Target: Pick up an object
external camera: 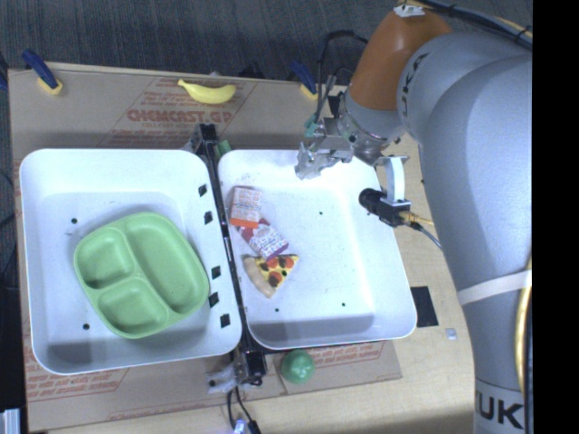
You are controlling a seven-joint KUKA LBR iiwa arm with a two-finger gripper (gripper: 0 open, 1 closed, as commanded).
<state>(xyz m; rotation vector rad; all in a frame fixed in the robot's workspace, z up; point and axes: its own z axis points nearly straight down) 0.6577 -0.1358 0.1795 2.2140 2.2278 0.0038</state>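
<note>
The right bin [362, 269] holds an orange-and-white packet [245, 205], a small purple-and-white packet [269, 240] and a toy pizza slice [271, 272], all near its left wall. My gripper [317, 161] hangs over the bin's far edge, above and to the right of these items, well apart from them. Nothing shows between its fingers.
A green divided plate [140, 272] lies in the left bin [54, 188]. A yellow banana [207, 89] rests on the cardboard behind the bins. A green ball [297, 365] sits on the bench in front of the right bin. The arm's grey body covers the right side.
</note>
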